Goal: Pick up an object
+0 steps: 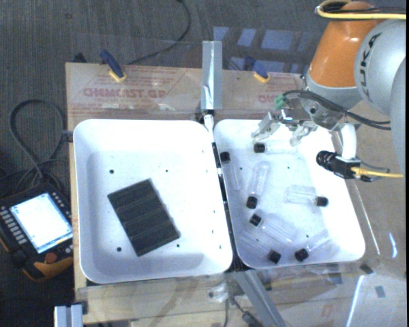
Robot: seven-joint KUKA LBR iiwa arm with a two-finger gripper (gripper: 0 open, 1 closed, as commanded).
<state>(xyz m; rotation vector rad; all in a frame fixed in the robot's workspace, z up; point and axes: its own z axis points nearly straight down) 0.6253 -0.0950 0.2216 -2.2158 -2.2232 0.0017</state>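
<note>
While spread apart over the right bin [347,247], fingers [268,123] (nothing between them) above clear vials [258,179].

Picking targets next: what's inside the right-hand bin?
The right bin holds several clear vials with black caps, scattered. The gripper hangs over its far edge; whatever lies directly beneath it is hidden.

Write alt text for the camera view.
A grey-and-orange arm holds its gripper open above the right bin, which contains clear vials with black caps. The left bin holds a dark ribbed slab.
</note>
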